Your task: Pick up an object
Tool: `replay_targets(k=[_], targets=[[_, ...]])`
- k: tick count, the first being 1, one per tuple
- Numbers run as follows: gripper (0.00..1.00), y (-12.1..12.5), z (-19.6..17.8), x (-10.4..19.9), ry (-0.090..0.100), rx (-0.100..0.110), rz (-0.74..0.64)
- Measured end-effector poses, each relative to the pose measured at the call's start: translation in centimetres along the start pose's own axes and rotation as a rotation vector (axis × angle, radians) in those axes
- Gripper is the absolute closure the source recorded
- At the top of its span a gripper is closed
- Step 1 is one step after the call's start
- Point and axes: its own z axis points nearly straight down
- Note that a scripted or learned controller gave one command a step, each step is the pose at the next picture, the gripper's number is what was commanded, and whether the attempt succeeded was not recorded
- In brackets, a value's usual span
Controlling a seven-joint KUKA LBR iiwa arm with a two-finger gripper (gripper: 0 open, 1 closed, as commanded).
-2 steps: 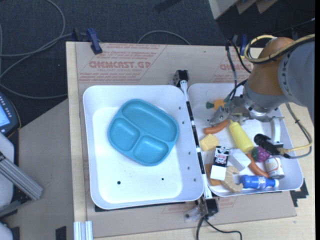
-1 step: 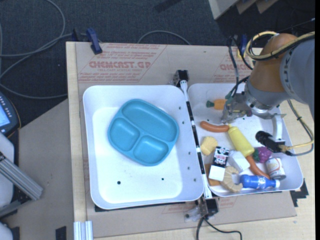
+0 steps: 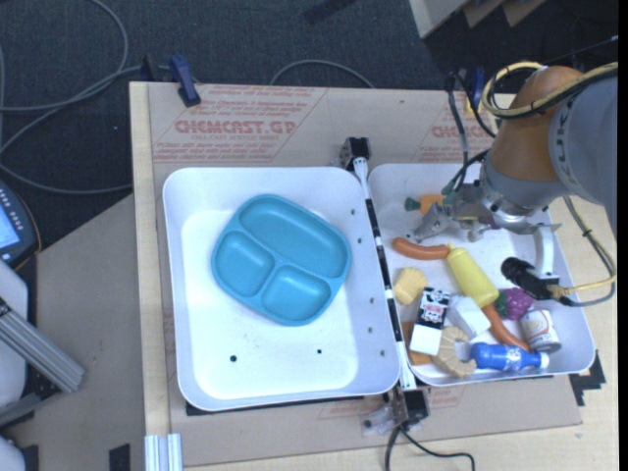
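Note:
The right bin (image 3: 579,334) holds a jumble of small items. A red-orange sausage (image 3: 420,249) lies near its left wall, with a yellow bottle (image 3: 473,276) just right of it and a yellow block (image 3: 409,285) below. My gripper (image 3: 453,224) hangs over the bin's upper middle, just above the sausage and the yellow bottle. It is open with nothing between its fingers. A small orange piece (image 3: 429,203) lies up and left of the gripper.
Lower in the right bin lie a black-and-white box (image 3: 435,307), a white block (image 3: 426,340), a blue bottle (image 3: 505,358), a carrot (image 3: 506,328), a purple item (image 3: 517,303) and a small can (image 3: 541,333). The left bin (image 3: 186,263) holds a blue divided plate (image 3: 282,258).

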Motion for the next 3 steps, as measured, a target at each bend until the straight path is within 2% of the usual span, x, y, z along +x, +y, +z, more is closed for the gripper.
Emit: replay_targets(k=[1, 2, 3], targets=[[0.00, 4.60, 0.17, 3.05, -0.002, 0.010, -0.002], [1.00, 4.34, -0.66, 2.96, 0.000, 0.014, 0.001], [0.00, 4.34, -0.64, 2.97, 0.000, 0.014, 0.001]])
